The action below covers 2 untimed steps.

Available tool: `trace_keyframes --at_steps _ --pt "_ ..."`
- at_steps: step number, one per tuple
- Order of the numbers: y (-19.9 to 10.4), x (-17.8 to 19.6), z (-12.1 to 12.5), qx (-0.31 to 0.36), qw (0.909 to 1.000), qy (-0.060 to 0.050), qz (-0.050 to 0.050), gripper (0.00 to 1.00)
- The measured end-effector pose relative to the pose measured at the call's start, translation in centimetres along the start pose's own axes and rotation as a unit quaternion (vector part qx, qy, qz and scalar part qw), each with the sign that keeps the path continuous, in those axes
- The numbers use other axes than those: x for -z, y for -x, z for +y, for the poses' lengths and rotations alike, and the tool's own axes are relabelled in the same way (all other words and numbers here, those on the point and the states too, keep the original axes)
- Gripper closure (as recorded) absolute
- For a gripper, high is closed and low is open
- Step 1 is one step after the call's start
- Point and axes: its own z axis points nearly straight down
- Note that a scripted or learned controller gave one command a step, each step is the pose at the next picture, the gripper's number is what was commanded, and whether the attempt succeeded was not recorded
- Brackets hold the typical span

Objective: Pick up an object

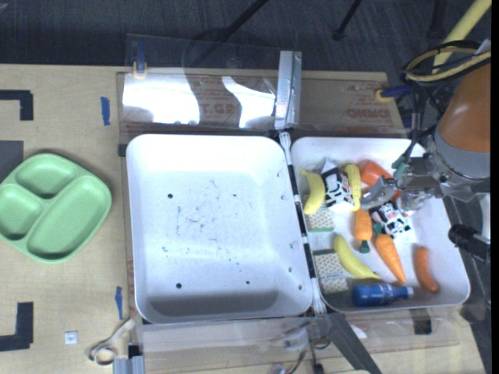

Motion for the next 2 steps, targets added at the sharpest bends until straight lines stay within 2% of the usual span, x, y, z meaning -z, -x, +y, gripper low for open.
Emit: trace_keyframes --at_steps 1,2 --pt "4.43 -12.11 -0.22 0.11 0.9939 0.01 -0.004 0.0" --pt "4.57 -13.02 0.65 0.091 0.9956 0.019 -0.008 0.0"
